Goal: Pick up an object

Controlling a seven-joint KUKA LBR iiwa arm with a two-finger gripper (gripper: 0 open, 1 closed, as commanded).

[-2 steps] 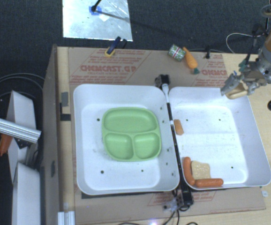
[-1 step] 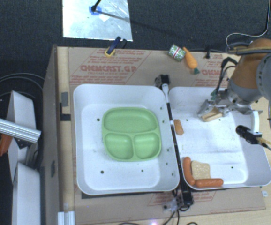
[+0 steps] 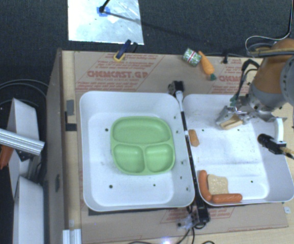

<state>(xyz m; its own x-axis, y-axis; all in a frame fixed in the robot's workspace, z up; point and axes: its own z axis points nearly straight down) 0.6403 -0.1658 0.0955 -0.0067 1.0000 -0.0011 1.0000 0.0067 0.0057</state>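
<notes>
I am looking down on two shallow white bins that sit side by side on my bench. The left white bin (image 3: 93,136) holds a light green plastic plate with three parts (image 3: 143,145). The plate lies flat in the middle of that bin.

The right white bin (image 3: 282,184) has the food toys in it. A small tan piece shaped like a short stick (image 3: 193,138) lies near the bin's left wall, close to the line where the two bins meet. In the near left corner I see a square tan toast slice (image 3: 218,184). An orange hot dog (image 3: 203,183) lies just beside the toast on its left, and another orange hot dog (image 3: 226,199) lies just beside it on the near side.

My grey arm with the orange band (image 3: 276,78) reaches in from the right, over the far part of the right bin. The metal claw (image 3: 230,119) is down low, at the bin floor. A small flat tan block (image 3: 232,124) lies right at the claw tips. I cannot tell if the claw is wide or narrow, or if it grips the block.

Behind the bins, on the brown board (image 3: 137,75), lie a small toy carrot (image 3: 207,65) and a little green can (image 3: 192,56), touching each other. A yellow and blue clip (image 3: 124,50) sits at the far edge of the board.
</notes>
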